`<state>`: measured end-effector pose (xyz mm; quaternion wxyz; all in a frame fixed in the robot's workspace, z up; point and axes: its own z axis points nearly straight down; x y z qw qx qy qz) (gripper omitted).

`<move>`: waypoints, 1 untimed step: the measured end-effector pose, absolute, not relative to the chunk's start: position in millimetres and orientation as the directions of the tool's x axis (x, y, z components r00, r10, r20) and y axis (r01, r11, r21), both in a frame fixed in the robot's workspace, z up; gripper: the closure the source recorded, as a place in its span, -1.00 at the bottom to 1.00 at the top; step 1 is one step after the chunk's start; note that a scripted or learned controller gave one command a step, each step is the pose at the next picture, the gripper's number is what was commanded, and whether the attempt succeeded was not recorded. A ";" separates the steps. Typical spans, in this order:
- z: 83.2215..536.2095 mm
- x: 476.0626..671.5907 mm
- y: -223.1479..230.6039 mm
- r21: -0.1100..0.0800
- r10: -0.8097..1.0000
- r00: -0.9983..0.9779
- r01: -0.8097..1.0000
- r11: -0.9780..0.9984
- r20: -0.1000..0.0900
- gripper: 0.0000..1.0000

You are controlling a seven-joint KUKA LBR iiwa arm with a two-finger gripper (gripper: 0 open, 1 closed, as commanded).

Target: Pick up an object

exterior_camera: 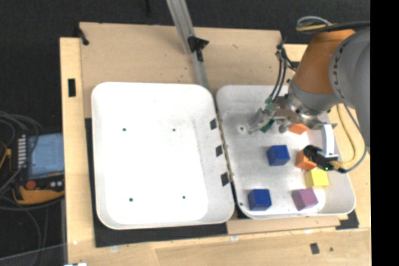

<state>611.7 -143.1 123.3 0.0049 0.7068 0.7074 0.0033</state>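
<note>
The right bin (pixel 243 103) holds several small blocks. A blue cube (pixel 278 155) lies near its middle and a second blue cube (pixel 259 199) sits at the front. A purple cube (pixel 305 198) and a yellow cube (pixel 319 178) are at the front right. An orange block (pixel 305 162) lies beside the yellow one, and another orange piece (pixel 298 129) peeks out under the wrist. My gripper (pixel 259 124) hangs over the bin's upper middle, up and left of the nearer blue cube, with nothing seen in it.
The left bin (pixel 153 152) lies beside the right one. A slanted metal rail (pixel 177 6) runs from the top to the gap between the bins. Cables and a black part (pixel 318 156) hang off the wrist over the right blocks.
</note>
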 end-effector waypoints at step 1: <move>129.0 609.5 -144.4 0.005 1.000 0.007 1.000 -0.007 0.000 1.00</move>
